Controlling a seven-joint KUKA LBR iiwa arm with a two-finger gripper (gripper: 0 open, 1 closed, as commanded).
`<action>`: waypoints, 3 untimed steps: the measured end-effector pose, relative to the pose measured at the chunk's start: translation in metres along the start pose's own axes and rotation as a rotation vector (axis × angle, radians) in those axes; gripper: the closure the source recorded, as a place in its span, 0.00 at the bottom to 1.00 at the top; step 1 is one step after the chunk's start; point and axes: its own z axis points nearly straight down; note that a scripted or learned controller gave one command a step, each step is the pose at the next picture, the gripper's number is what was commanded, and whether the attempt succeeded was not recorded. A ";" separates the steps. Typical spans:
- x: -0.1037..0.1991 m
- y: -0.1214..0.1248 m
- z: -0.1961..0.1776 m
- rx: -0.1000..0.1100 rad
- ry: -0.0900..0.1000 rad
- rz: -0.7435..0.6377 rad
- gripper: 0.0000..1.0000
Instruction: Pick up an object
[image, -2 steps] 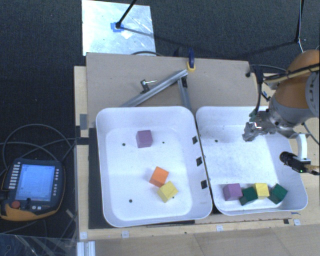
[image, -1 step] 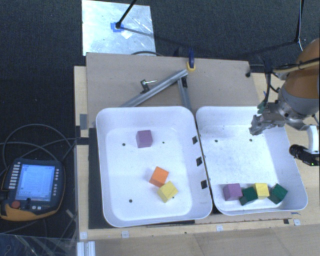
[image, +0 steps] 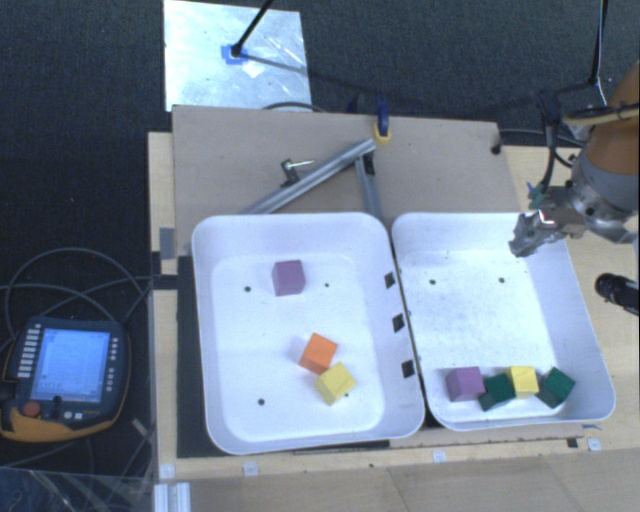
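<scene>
**While the gripper waits high, the blocks sit low**

Though our gripper (image: 527, 240) hangs over the far right corner of the right bin (image: 500, 290), it carries nothing, and we cannot tell its state from this slant. We judge this to be the approach step, with no target yet committed to.

The nearest candidates lie along the right bin's near edge: a purple block (image: 464, 382), a dark green block (image: 495, 390), a yellow block (image: 524, 379) and a second green block (image: 556, 385), packed in a row and mostly touching. In the left bin (image: 215, 300) a purple cube (image: 288, 277) stands alone, while an orange cube (image: 318, 352) and a yellow cube (image: 336, 382) touch.

Next, we would travel toward the near edge and descend. That crowded row may resist a clean grasp; the lone purple cube looks easier, though farther off.
</scene>
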 end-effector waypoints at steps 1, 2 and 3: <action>0.053 -0.009 0.013 0.008 0.003 -0.005 1.00; 0.111 -0.017 0.023 0.008 0.004 -0.006 1.00; 0.173 -0.020 0.022 0.007 0.005 -0.007 1.00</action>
